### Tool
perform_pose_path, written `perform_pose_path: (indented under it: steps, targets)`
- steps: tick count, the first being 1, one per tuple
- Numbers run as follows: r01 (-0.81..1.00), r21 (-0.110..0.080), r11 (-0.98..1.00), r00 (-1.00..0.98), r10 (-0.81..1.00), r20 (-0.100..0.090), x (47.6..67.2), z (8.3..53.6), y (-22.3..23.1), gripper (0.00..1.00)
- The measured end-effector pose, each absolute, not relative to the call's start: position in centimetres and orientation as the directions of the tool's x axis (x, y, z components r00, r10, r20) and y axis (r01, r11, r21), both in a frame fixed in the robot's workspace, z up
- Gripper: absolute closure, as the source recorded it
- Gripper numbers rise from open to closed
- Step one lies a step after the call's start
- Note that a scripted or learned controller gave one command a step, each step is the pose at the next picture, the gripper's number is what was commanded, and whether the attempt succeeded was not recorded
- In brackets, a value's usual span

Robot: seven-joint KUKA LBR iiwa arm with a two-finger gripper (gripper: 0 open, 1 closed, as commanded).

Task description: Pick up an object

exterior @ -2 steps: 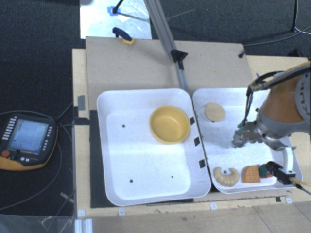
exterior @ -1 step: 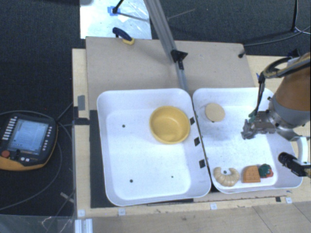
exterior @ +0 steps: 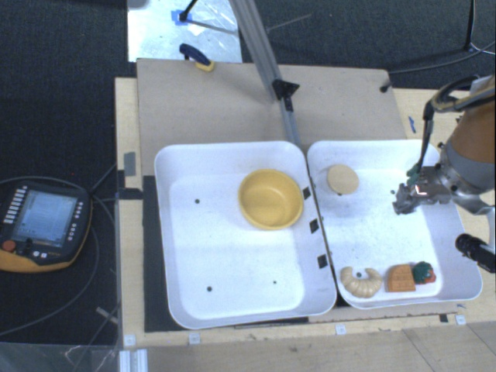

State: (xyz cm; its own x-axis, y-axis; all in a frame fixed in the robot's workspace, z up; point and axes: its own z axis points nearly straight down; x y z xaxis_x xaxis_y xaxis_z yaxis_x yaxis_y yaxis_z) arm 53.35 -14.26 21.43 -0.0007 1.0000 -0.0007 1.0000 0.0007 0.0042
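My gripper (exterior: 404, 201) hangs over the right side of the right bin (exterior: 387, 231), above bare bin floor. Its fingers are too small and blurred to read. A round tan disc (exterior: 342, 180) lies at the bin's back left, well left of the gripper. Along the front edge sit a cream croissant-like piece (exterior: 362, 282), an orange block (exterior: 401, 278) and a small green and red item (exterior: 422, 272). A yellow bowl (exterior: 270, 198) rests in the left bin (exterior: 201, 254) near its back right corner.
A grey tripod leg (exterior: 263, 49) slants down to the bench behind the bins. A teach pendant (exterior: 39, 225) lies on the floor at the left. A blue and yellow clamp (exterior: 196, 56) sits at the bench's back edge.
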Motion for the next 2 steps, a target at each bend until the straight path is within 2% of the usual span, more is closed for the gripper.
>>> perform_pose_path:
  steps: [2]
  targets:
    - [1.000,0.001,0.005,-0.005,1.000,0.001,55.4,21.1,-4.2,1.00]
